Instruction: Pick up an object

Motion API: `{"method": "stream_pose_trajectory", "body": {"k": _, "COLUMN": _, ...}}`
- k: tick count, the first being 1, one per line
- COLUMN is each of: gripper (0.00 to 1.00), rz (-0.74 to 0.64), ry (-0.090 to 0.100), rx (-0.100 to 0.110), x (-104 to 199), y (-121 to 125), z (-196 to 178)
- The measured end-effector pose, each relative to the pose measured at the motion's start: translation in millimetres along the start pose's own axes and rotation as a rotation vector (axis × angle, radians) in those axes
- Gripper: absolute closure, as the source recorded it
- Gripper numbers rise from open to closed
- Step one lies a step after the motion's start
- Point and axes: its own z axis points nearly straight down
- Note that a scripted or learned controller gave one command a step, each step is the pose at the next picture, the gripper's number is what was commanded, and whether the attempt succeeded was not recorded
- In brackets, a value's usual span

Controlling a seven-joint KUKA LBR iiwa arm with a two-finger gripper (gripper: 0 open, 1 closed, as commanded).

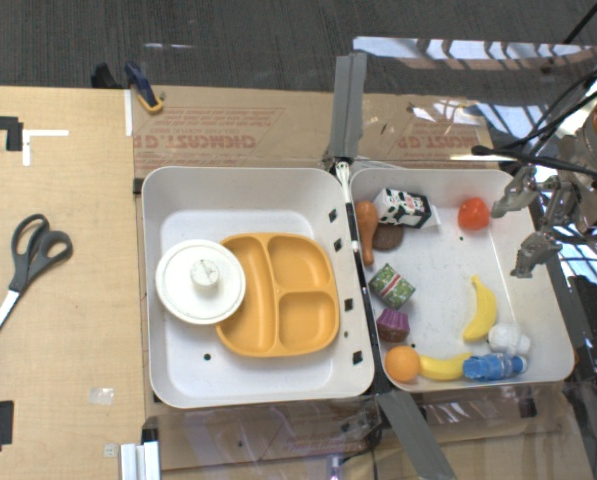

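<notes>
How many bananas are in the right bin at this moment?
2. One banana lies on its own near the bin's right side; the other banana lies along the front wall, between an orange and a blue bottle. Nothing suggests a hidden third.

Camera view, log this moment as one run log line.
end effector: open, above right bin right edge | held: nothing | nearest: tomato, banana

Open gripper (pixel 524 226) beside right bin (pixel 538 298) (toys).

A grey metal gripper (pixel 527 230) with two slim fingers is seen, from which black cables (pixel 553 118) are strung.
</notes>
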Motion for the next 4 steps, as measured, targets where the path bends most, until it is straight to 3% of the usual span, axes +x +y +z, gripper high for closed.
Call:
{"method": "stream_pose_trajectory", "body": {"k": 1, "gripper": 0.00, "rz": 0.088, "ry": 0.000, "rx": 0.000, "x": 0, "y": 20, "z": 156}}
{"method": "stream_pose_trajectory", "body": {"k": 2, "gripper": 0.00, "rz": 0.229, "ry": 0.000, "rx": 0.000, "x": 29, "y": -44, "z": 185}}
{"method": "stream_pose_trajectory", "body": {"k": 3, "gripper": 0.00, "rz": 0.361, "ry": 0.001, "rx": 0.000, "x": 51, "y": -3, "z": 186}}
{"method": "stream_pose_trajectory", "body": {"k": 4, "gripper": 0.00, "rz": 0.312, "ry": 0.043, "rx": -0.010, "x": -90, "y": -52, "z": 184}}
